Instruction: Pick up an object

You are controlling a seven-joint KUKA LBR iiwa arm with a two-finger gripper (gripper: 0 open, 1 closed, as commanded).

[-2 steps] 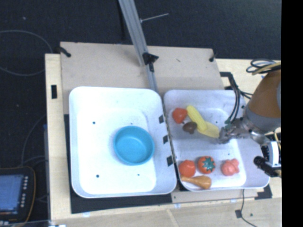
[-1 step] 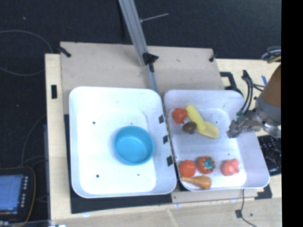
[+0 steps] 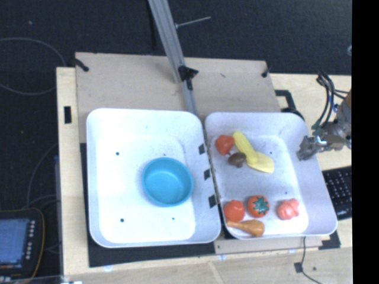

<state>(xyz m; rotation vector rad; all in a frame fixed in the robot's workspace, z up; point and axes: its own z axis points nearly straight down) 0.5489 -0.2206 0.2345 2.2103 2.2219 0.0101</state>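
The right bin (image 3: 308, 176) holds several toy foods. A yellow banana-like piece (image 3: 253, 154) lies near the top middle, with a small red-orange piece (image 3: 224, 144) and a brown mushroom-like piece (image 3: 237, 159) beside it. Along the front sit an orange-red piece (image 3: 234, 209), a red tomato with a green top (image 3: 257, 205), a pink-red piece (image 3: 288, 209) and an orange carrot-like piece (image 3: 247, 226). The gripper (image 3: 308, 148) hangs at the right bin's right rim, apart from all the objects, with nothing seen in it.
The left bin (image 3: 112, 135) holds a blue bowl (image 3: 167, 181). A grey metal pole (image 3: 169, 37) slants down to the gap between the bins. A keyboard (image 3: 339, 191) lies right of the right bin. A small screen device (image 3: 15, 241) sits at the lower left.
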